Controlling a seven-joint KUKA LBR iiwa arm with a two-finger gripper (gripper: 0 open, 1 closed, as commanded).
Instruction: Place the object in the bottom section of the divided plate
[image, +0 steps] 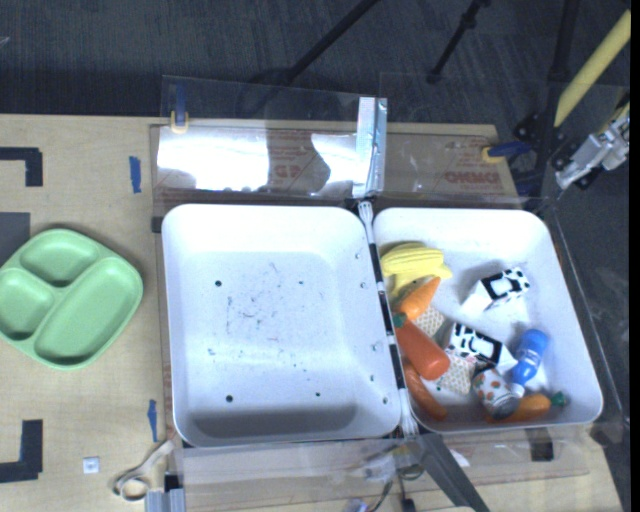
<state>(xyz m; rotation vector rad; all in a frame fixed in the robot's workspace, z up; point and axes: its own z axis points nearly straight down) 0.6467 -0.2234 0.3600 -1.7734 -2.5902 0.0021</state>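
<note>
- While the tool (598, 150) sits at the upper right of the frame, outside the bins, the pile of objects lies down and to its left in the right bin (560, 262).
- Tool state: cannot tell, too small and blurred; nothing seen held in it.
- Task's thing not singled out yet; candidates all in the right bin: yellow banana (412, 263), orange carrot (422, 347), blue bottle (529, 356), black-and-white blocks (497, 286).
- Divided plate (66, 297) is green, at the far left of the frame on the surface (90, 180), well apart from the right bin, with the left bin (268, 320) between them.
- Bottom section of the plate = the long compartment at its lower right, running diagonally.
- Key relation, as a judgement: pick is near the tool, place is far left, so the carry crosses the whole frame.
- Arm pose: only the wrist end visible at the right edge, raised, clear of the bins.
</note>
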